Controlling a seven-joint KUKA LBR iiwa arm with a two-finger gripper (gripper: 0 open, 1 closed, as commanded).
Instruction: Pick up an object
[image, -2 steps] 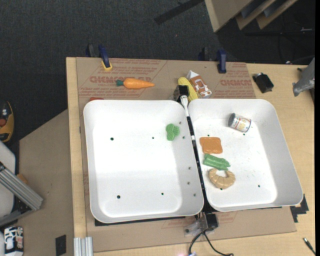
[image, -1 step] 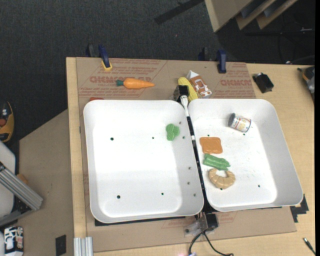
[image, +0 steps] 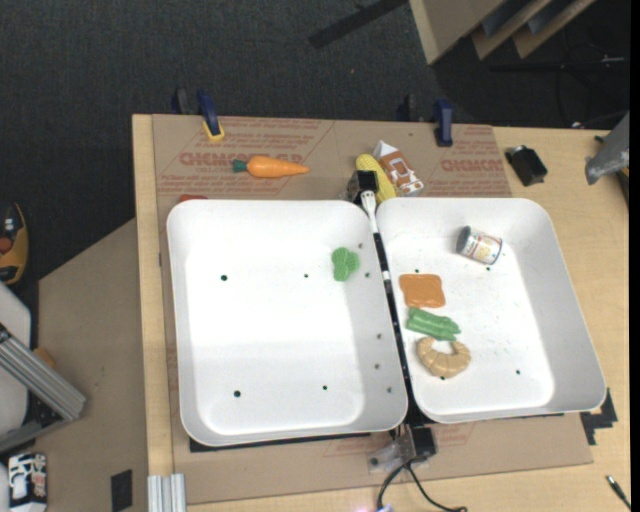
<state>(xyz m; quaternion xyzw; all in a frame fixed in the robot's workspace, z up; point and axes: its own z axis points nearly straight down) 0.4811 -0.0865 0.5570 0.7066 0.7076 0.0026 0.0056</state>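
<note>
The left bin (image: 200, 330) holds one green lump (image: 344, 264) near its right wall. In the right bin (image: 560, 330) a small can (image: 480, 245) lies on its side toward the back; an orange slab (image: 422, 290), a green pod (image: 432, 323) and a tan ring (image: 443, 357) lie in a column near the left wall.

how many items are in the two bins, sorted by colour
green: 2, a green piece in the left bin and a green pod in the right bin
orange: 1, the orange block
tan: 1, the pretzel
silver: 1, the small can
total: 5
</note>
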